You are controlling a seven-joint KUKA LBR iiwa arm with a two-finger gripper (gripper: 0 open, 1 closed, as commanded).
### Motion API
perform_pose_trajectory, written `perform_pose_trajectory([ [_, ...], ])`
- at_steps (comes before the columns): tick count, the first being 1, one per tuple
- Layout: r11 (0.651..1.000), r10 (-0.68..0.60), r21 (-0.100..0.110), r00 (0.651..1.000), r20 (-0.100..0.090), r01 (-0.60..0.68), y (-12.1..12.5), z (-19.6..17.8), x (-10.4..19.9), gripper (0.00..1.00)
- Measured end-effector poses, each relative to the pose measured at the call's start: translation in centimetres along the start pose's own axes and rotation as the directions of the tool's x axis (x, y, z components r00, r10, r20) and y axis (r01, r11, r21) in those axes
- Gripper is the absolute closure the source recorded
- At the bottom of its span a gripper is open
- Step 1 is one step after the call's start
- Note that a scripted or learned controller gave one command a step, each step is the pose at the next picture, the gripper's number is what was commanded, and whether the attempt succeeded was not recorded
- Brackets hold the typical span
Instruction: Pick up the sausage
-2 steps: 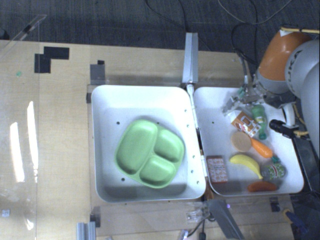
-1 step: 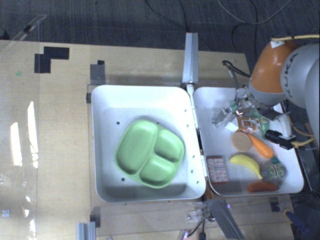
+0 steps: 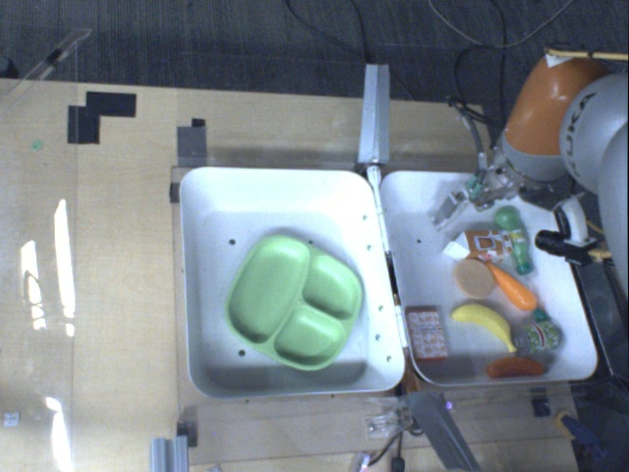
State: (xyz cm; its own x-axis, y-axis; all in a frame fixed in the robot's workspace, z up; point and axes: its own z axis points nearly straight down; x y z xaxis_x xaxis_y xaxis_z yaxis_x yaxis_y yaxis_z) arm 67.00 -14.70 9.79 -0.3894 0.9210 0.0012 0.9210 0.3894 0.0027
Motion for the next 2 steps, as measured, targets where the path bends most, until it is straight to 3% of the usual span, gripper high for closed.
perform_pose_trajectory([
  [1,0.992,-0.129,-0.007,0.992,0.001,0.129,-5.9,0.9,-0.6,0.0],
  [2,0.964,0.267,-0.006,0.964,0.005,-0.267,-0.2,1.0,-0.8,0.0],
])
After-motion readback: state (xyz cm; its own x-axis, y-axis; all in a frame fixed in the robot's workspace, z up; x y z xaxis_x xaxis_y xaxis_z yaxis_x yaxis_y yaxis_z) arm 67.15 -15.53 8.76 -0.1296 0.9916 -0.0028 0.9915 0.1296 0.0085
